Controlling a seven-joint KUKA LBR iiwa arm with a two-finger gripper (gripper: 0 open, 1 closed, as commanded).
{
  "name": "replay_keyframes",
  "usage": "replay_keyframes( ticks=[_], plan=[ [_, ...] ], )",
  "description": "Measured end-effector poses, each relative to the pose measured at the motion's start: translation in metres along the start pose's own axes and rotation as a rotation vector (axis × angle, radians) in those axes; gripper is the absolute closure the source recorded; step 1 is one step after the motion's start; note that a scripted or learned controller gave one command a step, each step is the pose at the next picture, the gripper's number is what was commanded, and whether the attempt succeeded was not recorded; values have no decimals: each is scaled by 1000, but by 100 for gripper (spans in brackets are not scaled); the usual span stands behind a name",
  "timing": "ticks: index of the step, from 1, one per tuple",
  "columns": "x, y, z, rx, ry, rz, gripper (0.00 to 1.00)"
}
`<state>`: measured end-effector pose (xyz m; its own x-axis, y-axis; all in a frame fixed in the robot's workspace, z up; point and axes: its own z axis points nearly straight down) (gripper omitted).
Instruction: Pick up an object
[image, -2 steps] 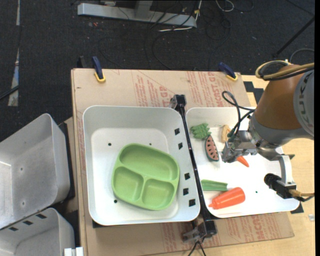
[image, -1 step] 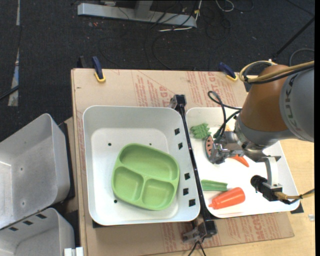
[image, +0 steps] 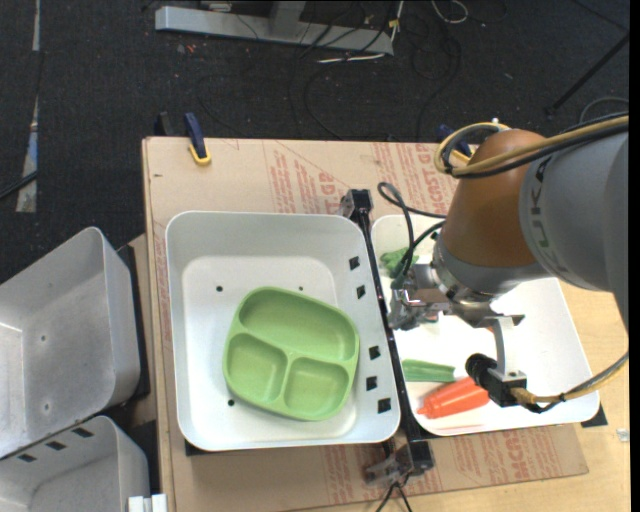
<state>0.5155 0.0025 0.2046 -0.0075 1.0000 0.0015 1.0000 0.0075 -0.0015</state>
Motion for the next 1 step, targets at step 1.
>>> replay_keyframes(
  ticks=[1],
  plan=[
    [57, -4, -6, -2, 0, -1, 100]
  ],
)
